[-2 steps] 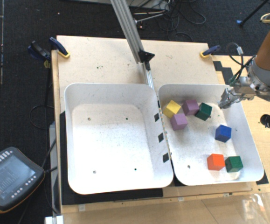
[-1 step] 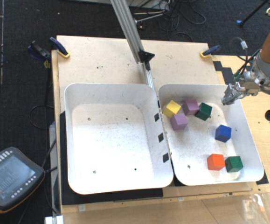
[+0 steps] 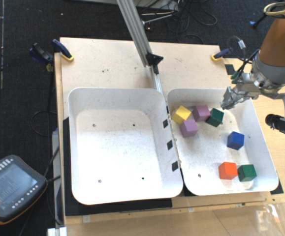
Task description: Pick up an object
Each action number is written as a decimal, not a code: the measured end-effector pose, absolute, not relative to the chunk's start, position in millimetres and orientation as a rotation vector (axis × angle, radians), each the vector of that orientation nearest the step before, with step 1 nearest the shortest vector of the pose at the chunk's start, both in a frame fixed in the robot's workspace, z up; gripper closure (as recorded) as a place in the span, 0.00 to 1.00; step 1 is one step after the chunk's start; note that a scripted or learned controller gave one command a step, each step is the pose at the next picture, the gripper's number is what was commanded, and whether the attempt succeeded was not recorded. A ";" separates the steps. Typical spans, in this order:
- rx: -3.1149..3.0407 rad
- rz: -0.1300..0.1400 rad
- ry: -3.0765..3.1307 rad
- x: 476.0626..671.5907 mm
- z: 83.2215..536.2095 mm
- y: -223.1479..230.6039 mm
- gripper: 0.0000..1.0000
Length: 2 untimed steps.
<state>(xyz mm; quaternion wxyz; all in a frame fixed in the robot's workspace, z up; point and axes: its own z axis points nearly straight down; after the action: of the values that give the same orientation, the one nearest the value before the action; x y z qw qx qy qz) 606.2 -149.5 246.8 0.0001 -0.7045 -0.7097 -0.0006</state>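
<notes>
The right bin [image 3: 260, 146] holds several small blocks. A yellow cube [image 3: 182, 114], two purple cubes [image 3: 200, 112] [image 3: 189, 127] and a dark green cube [image 3: 214, 117] cluster near its far left. A blue cube [image 3: 235, 140] lies mid-bin. An orange cube [image 3: 227, 170] and a green cube [image 3: 247, 172] sit side by side near the front edge. My gripper [image 3: 227, 103] hangs over the far part of the right bin, just right of and above the dark green cube. Nothing shows between its tips.
The left bin [image 3: 78, 146] stands beside the right one, with a ridge between them. A slanted metal pole [image 3: 135, 26] crosses the bench's far side down to the bins' divider. Clamps sit at the bench's far corners. A teach pendant [image 3: 9, 188] lies on the floor at lower left.
</notes>
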 end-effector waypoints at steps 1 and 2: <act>-2.212 -0.002 -2.230 604.8 253.6 -100.9 1.00; -2.210 -0.002 -2.230 600.0 257.4 -41.8 1.00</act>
<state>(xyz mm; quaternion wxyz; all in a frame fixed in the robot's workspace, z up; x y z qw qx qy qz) 600.0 -41.8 257.4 0.0009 -0.7038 -0.7104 -0.0008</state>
